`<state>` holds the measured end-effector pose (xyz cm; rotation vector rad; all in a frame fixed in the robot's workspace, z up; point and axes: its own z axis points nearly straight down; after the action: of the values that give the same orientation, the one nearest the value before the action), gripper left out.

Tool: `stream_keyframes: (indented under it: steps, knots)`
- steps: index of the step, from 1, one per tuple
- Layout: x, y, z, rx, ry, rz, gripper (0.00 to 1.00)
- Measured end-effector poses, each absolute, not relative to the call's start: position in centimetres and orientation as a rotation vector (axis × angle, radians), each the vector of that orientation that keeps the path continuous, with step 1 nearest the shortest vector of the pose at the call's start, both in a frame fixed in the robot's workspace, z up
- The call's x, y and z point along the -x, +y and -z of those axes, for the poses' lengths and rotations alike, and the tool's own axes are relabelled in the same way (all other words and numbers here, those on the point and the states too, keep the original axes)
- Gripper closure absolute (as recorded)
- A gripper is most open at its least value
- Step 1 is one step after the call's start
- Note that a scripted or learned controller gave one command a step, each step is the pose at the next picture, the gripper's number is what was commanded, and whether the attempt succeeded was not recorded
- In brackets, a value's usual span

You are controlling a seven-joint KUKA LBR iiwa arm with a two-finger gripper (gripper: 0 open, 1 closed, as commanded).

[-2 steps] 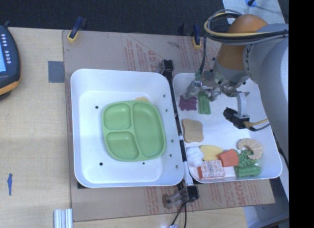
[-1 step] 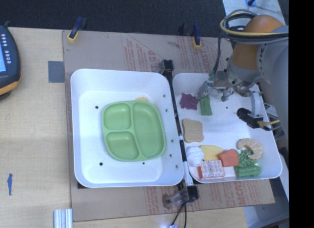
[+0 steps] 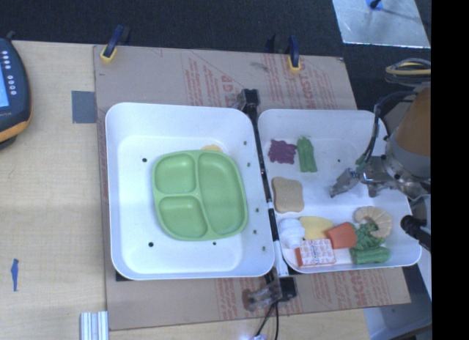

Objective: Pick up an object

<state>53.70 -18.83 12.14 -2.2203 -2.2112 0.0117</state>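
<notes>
Step in hand, as I am reading it: the approach, before any grasp. The gripper (image 3: pixel 343 185) is hovering over the right bin (image 3: pixel 330 119), toward its 3 o'clock side, and nothing is sitting between its fingers. They are looking spread apart, tips pointing toward 8 o'clock, so I am logging the end effector as released and carrying nothing.

Candidate objects are all lying in the right bin. The purple piece (image 3: pixel 281 151) and the green vegetable (image 3: pixel 306 154) are sitting at about 11 o'clock from the gripper, just beside each other. The bread slice (image 3: pixel 287 194) is lying at 9 o'clock, the nearest item with bare floor around it. At 6 to 7 o'clock a crowded cluster is packing the bin's lower edge: yellow piece (image 3: pixel 316 226), orange block (image 3: pixel 341 235), white item (image 3: pixel 291 231), red-and-white carton (image 3: pixel 316 253), green leafy toy (image 3: pixel 368 249), tan ring (image 3: pixel 372 219).

The left bin (image 3: pixel 121 185) is holding the green divided plate (image 3: pixel 199 195).

Next move, my judgement: I am expecting a short travel toward one isolated item, then a descent; the cluster is risking a multi-object pinch.

Arm pose: the wrist is reaching in from 3 o'clock, body largely cropped.
</notes>
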Motion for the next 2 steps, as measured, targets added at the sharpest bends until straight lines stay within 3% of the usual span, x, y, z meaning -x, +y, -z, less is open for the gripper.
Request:
stream_keyframes:
  steps: [1, 2]
  knots:
    - [-60.7, -10.5, -9.1, 2.205, -2.237, 0.002, 0.00]
    - [-65.9, -11.7, -9.3, 2.215, -2.232, 0.002, 0.00]
